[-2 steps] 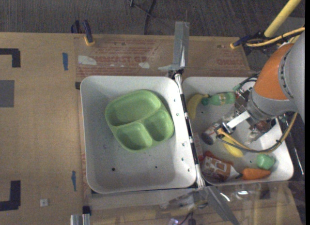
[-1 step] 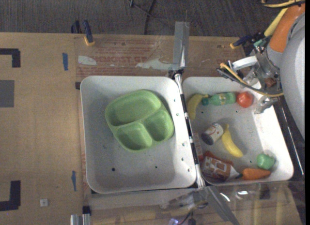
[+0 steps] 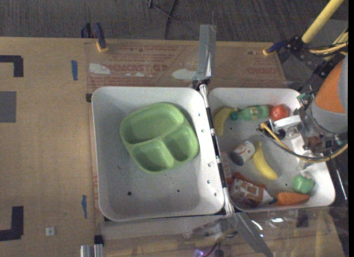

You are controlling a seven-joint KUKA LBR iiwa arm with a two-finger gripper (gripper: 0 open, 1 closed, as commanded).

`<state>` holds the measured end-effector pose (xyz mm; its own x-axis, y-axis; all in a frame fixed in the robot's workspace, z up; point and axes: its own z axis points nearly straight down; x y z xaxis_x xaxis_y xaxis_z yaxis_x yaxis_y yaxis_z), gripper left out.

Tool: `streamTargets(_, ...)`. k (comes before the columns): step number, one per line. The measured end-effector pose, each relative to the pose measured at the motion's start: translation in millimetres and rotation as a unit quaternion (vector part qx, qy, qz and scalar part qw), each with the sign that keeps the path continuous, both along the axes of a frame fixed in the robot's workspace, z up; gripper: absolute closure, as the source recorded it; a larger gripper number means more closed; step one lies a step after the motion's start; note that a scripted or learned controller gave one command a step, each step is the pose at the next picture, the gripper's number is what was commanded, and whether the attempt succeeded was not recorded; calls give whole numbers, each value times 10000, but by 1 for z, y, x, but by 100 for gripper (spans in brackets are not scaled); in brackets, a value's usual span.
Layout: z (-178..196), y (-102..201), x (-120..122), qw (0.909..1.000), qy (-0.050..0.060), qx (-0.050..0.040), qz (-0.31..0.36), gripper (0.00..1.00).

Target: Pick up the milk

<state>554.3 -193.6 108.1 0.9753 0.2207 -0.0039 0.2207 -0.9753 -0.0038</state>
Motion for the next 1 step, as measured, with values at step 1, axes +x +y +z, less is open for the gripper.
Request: streamTargets(1, 40, -28, 54, 9996, -17, -7, 282, 0)
